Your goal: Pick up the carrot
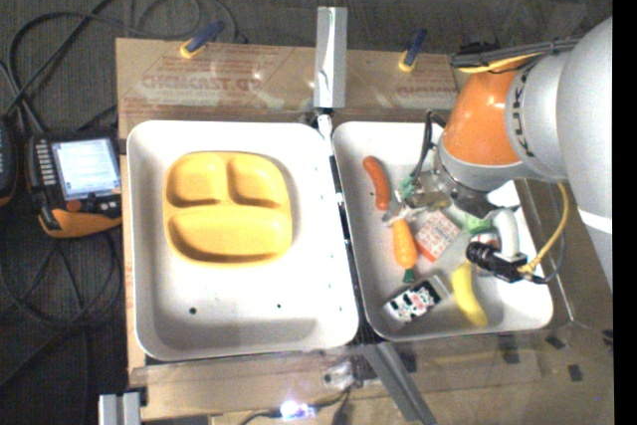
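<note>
The carrot (403,244) lies in the right bin (368,309), near its left side, just below a red sausage (377,182). A patterned packet (435,236) sits right beside the carrot, with a banana (468,294) and a small black-and-white toy (415,301) lower down. The arm's orange wrist (483,129) hangs over the bin; how the gripper (423,194) stands cannot be told. A yellow divided plate (231,206) fills the left bin (149,314)

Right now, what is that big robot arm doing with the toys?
The robot arm is reaching into the right bin, where toy food lies. Its pincer hovers just above the carrot, which lies flat on the bin floor between a red sausage and a banana. The left bin holds a yellow tray. Nothing has been picked up yet.
</note>
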### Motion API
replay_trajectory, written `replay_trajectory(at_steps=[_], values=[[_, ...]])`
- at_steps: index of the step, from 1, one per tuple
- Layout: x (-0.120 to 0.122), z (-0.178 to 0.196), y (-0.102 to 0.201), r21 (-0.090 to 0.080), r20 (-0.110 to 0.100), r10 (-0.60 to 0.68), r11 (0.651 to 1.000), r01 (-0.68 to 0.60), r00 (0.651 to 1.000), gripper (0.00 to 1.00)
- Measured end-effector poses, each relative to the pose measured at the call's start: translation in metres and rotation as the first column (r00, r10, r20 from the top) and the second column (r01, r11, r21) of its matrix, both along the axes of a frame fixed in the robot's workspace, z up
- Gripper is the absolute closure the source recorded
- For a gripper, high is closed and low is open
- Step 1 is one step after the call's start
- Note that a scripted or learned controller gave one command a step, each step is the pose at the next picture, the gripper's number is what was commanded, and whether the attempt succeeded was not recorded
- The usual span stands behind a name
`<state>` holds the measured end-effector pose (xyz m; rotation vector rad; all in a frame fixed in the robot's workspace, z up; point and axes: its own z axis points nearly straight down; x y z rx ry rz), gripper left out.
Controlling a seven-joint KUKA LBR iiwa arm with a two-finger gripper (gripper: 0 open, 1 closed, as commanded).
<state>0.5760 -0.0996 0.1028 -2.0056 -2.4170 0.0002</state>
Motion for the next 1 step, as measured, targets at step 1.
replay_trajectory(at_steps=[1], values=[[-0.0241,0.0762,-0.0122,0.001,-0.001,0.104,0.995,-0.104,0.995,1.00]])
